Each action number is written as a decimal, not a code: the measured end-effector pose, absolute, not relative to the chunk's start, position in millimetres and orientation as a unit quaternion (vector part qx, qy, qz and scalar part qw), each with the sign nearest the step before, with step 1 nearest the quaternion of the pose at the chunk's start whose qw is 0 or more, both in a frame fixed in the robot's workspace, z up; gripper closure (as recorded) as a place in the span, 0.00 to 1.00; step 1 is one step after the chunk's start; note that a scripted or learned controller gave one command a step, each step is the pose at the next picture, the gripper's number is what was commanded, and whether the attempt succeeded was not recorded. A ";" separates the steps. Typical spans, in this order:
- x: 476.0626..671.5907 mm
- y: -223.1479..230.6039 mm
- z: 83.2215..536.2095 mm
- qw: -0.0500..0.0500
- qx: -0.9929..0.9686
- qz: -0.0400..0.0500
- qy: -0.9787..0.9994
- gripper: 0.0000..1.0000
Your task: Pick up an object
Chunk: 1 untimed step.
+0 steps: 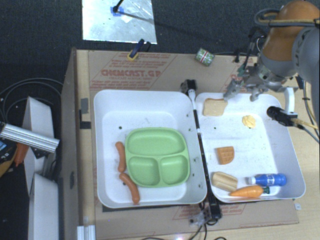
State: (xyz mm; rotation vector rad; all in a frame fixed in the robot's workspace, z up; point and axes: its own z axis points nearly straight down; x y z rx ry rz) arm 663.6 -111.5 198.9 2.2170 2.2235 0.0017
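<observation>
A dark carpet [40, 29] lay behind the cardboard-covered bench [130, 69], with a shiny metal sheet [119, 14] resting on it.

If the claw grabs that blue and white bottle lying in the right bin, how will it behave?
The bottle lies on its side and looks round, so a nudge would probably roll it. Its smooth body may slip in a pinch. The carrot alongside might check a roll toward the near wall.

Two white bins [150, 100], one green tray [157, 156], two sausages [120, 156], perhaps six food items in the right bin
</observation>
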 end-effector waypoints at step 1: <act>602.2 -88.2 169.6 0.000 0.706 0.000 0.708 0.00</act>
